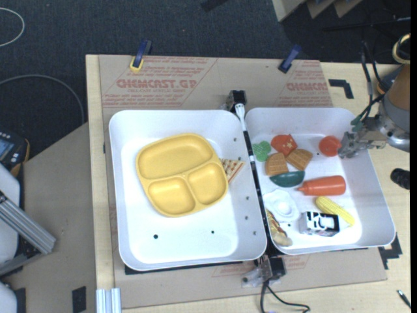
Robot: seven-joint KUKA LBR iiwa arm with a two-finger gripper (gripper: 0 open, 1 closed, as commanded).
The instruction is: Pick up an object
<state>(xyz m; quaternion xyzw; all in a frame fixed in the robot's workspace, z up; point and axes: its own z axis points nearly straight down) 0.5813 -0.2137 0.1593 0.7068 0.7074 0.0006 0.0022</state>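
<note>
The right bin (374, 175) holds several toy foods. A small red ball (329, 146) lies near its right wall, and a red tomato (283, 142) sits further left. An orange-red sausage shape (322, 186) lies in the middle, with a yellow corn-like piece (334, 208) and a black-and-white block (320, 222) in front of it. My gripper (355, 142) hangs low at the bin's right side, just right of the red ball. Nothing shows in its grasp.
The left bin (130, 227) carries a yellow divided plate (181, 173) with a waffle piece (232, 168) at its right edge. A green piece (261, 150), bread slices (277, 164), a teal bowl (287, 178) and a white egg (282, 207) crowd the right bin's left half.
</note>
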